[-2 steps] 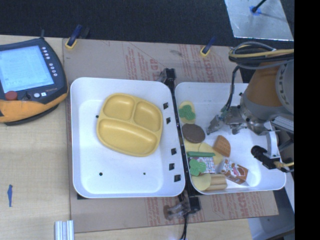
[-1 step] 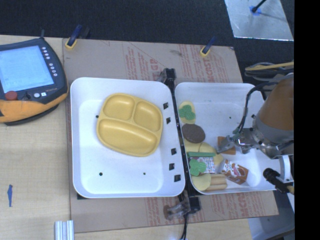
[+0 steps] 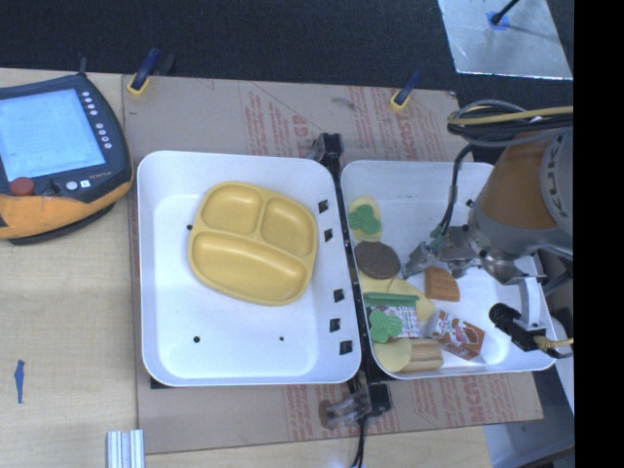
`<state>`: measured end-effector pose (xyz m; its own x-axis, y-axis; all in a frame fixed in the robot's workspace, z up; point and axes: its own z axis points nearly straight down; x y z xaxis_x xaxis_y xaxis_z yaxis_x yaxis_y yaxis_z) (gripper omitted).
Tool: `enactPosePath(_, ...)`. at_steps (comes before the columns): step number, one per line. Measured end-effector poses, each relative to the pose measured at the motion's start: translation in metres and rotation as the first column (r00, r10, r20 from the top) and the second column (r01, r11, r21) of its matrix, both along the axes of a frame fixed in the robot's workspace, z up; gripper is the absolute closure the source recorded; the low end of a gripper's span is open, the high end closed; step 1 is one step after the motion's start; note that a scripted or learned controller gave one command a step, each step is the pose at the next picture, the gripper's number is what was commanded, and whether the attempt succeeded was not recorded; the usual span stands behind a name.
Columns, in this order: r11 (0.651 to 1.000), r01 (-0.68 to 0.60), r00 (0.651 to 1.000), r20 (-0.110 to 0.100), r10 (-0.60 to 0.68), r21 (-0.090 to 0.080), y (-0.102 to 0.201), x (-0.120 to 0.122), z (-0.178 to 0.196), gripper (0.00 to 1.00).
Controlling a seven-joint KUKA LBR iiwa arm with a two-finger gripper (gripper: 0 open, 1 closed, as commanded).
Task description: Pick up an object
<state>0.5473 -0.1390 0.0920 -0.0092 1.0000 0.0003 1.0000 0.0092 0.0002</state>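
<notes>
We are looking down on a bench [image 3: 88, 300] where the pick-up is not yet done: the grey arm [image 3: 522, 198] is reaching in from the right and hanging over the right bin [image 3: 409, 175], and nothing is showing between the fingers of its gripper [image 3: 441, 252]. Whether the gripper is wide or narrow we cannot tell, because the wrist is covering it from above. By our reading, the closing, the grasp and the lift are all left to do.

In the left bin [image 3: 166, 349], a yellow divided tray [image 3: 255, 242] is lying alone, well apart from the arm.

In the right bin, the small things are lying crowded along the left wall and the near edge. The likeliest target, in our judgement, is the tan waffle-like piece [image 3: 442, 284], sitting just beside the gripper on its near side; it is looking flat, small and squarish. Left of it, a dark brown disc [image 3: 376, 259] is resting, with a green cookie-like shape [image 3: 366, 219] beyond it. Nearer us, a red-and-white packet [image 3: 456, 333], a green-striped wrapper [image 3: 392, 302] and a pale bread-like piece [image 3: 421, 357] are lying close together.
</notes>
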Motion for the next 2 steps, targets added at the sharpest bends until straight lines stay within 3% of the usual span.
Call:
enactPosePath(1, 1.000, 0.007, 1.000, -0.007, -0.007, 0.001, -0.012, -0.035, 0.000, 0.00)
enactPosePath(2, 1.000, 0.003, 1.000, 0.001, -0.003, -0.001, -0.026, -0.006, 0.000, 0.00)
